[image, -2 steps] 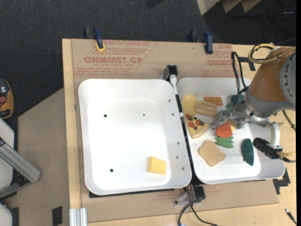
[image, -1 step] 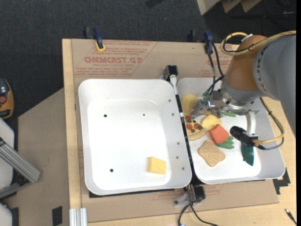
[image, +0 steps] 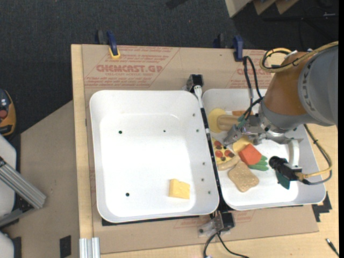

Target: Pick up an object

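Note:
My gripper [image: 236, 132] hangs low over the left part of the right bin [image: 269, 198], under the grey arm with its orange band [image: 285, 90]. Right around it lie toy foods: a round yellow piece [image: 217, 118] just behind it, a pizza slice [image: 223, 155] in front, and a small yellow piece [image: 240, 145] below it. An orange carrot with green leaves [image: 250, 156] lies beside a slice of bread [image: 243, 179] nearer the front. I see nothing lifted off the bin floor. The wrist hides part of the bin behind it.
The left bin [image: 140, 112] holds one yellow cheese wedge [image: 179, 188] near its front right corner. A black divider edge [image: 207, 144] runs between the two bins. Clamps [image: 113, 46] hold the board at the back.

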